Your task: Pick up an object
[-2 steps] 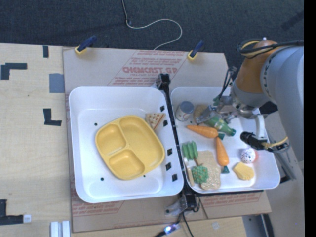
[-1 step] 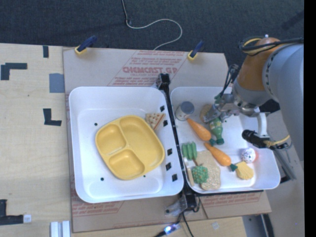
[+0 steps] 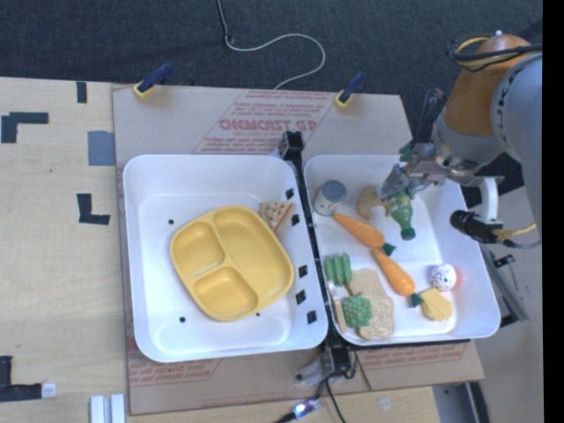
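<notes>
two white bins (image 3: 141, 236) sit side by side on a cardboard sheet (image 3: 256, 122) with red print. blue-and-yellow clamps (image 3: 152, 79) hold the sheet's far corners. a thin white cable (image 3: 273, 47) loops over dark carpet (image 3: 88, 16) beyond. black marks (image 3: 88, 208) dot the wooden bench (image 3: 53, 307) at left.

Grey arm (image 3: 527, 104), orange band, black cables.

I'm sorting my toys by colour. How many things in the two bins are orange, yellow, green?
Orange: 2, carrots
Yellow: 2, divided tray, corn piece
Green: 3, bottle under the end effector, leafy piece, broccoli
Total: 7
</notes>
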`<state>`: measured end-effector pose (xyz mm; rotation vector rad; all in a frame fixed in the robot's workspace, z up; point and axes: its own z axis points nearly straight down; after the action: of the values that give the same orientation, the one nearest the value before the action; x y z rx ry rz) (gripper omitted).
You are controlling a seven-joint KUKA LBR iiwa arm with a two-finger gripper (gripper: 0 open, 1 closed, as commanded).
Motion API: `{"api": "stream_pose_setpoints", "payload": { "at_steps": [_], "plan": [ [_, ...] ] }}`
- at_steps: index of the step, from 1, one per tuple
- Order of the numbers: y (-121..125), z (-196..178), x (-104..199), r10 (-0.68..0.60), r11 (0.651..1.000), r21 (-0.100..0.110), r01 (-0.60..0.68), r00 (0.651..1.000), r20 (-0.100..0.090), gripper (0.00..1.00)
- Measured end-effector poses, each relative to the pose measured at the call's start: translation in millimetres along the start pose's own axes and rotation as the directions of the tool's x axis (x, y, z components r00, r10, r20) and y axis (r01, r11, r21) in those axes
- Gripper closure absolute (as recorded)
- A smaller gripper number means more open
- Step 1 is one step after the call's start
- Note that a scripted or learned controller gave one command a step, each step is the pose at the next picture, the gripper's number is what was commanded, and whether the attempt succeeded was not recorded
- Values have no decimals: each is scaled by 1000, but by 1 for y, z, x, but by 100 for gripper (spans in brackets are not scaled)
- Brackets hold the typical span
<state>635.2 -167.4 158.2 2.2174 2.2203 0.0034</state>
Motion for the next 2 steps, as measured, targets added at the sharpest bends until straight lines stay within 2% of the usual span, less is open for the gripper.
{"api": "stream_pose_setpoints", "payload": {
  "at_steps": [1, 2],
  "plan": [
    [6, -60, 7, -1, 1000, 0, 1, 1000, 0, 100],
    [6, -66, 7, 0, 1000, 4, 0, 1000, -1, 100]
  ]
}}
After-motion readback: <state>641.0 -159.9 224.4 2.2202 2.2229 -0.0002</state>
